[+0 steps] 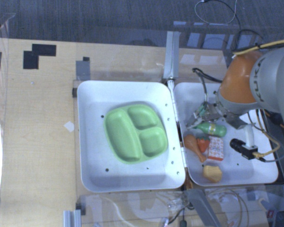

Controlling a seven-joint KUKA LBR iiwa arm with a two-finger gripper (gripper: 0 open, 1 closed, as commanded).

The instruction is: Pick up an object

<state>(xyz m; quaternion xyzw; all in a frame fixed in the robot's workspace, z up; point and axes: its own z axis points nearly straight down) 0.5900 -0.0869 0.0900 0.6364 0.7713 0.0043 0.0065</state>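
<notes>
1. The gripper (203,113) is seen low in the right bin (270,176), just above a green bottle (211,128); how its tool is set cannot be told.
2. The green bottle lies on its side near the bin's left wall, its long axis roughly left to right, slightly tilted; which end is the cap cannot be told.
3. A good grasp is judged to be made across that axis, at mid-body.
4. The orange carrot-like piece (193,144) and the red-and-white packet (216,148) just beside it are best avoided.
5. The green divided tray (135,132) sits in the left bin (92,174).
</notes>
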